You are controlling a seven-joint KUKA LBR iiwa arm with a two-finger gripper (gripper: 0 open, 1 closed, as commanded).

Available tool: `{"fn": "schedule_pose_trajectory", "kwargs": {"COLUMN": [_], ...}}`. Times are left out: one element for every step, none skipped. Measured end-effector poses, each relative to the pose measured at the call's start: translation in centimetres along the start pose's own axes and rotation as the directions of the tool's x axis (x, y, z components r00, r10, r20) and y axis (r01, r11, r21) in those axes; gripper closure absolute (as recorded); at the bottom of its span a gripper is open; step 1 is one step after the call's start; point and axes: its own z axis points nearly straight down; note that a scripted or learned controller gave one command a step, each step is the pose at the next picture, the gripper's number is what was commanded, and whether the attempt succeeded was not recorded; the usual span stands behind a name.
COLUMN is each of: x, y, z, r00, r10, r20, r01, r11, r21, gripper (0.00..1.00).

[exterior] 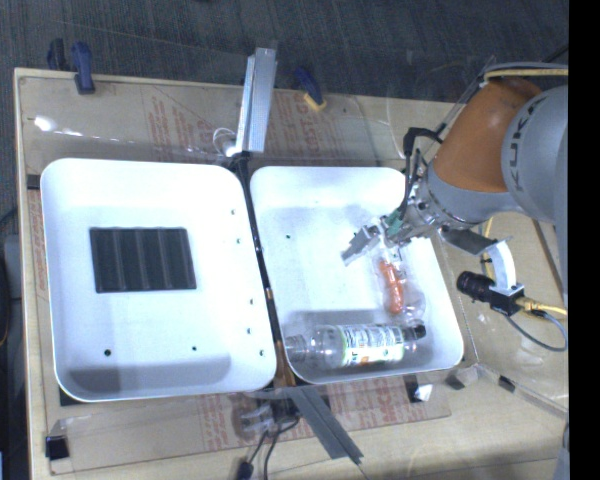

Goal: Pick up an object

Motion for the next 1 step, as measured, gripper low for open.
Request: {"fn": "schedule_pose_trajectory", "kwargs": {"x": [-0.01], "y": [0.0], "z": [0.0], "r00": [1.0], "r10": [0.0], "r20": [0.0], "r01": [0.0], "r11": [1.0], "r21": [0.0], "gripper": [0.0]}}
